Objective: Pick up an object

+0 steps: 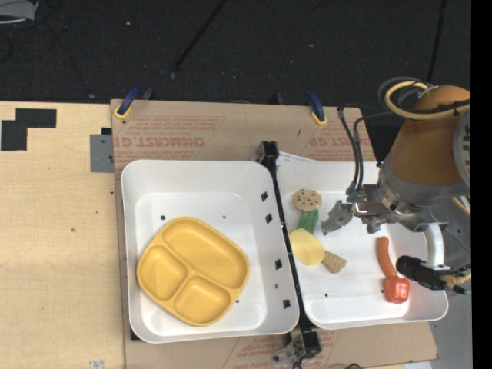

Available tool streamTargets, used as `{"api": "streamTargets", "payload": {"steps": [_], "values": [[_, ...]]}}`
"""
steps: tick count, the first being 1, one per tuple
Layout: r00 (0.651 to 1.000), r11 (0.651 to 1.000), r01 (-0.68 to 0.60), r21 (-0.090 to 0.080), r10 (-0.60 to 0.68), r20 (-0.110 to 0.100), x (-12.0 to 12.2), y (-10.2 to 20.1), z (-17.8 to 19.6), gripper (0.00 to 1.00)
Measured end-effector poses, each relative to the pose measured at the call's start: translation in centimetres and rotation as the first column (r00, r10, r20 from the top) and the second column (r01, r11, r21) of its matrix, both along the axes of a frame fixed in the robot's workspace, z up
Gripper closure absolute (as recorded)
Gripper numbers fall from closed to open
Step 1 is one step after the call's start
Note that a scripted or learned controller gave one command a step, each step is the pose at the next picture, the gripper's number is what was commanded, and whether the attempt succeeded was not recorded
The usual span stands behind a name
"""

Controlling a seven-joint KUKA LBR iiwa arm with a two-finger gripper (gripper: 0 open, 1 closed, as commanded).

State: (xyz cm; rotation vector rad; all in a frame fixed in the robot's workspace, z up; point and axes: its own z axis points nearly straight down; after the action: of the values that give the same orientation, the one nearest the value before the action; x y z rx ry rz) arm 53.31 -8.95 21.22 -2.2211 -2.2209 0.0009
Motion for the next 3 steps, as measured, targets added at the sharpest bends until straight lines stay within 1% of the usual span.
{"api": "streamTargets", "payload": {"steps": [1,2,3], "values": [[1.0,1.0,-0.001,0.001,0.001,-0.005,0.7,0.7,-5.5,0.0],[1.0,1.0,-0.001,0.0,0.001,-0.004,0.5,0.6,-9.8,0.0],[1.0,1.0,-0.001,0.0,0.001,-0.001,0.5,0.6,-12.6,0.0]]}}
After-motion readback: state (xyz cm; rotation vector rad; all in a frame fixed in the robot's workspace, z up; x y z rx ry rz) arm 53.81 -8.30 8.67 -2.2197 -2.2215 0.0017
